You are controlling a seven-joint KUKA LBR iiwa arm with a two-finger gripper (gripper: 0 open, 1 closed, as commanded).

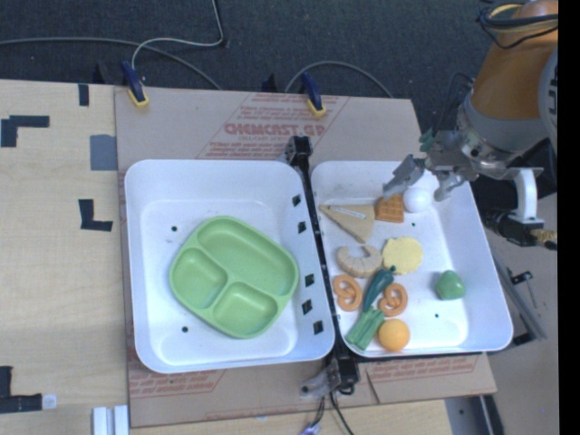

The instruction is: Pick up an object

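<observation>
Hovering over the right bin's (471, 234) far edge, tool (419, 181) spread open, fingers straddling a white ball (418, 198) just beside the orange waffle piece (391, 209). Probably lined up so for closing on that ball; nothing gripped yet.

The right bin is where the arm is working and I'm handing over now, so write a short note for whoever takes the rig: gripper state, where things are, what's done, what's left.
Gripper: open, fingers spread either side of a small white ball at the back of the right bin. Nothing is lifted; whether the fingers touch the ball cannot be told.

Right bin: orange waffle piece just beside the ball, a tan wedge, yellow round piece, two pretzels, a green vegetable, an orange, a green lump.

Left bin: green divided plate.

Done: arm positioned over the ball. Left: close, lift, confirm the hold.
</observation>
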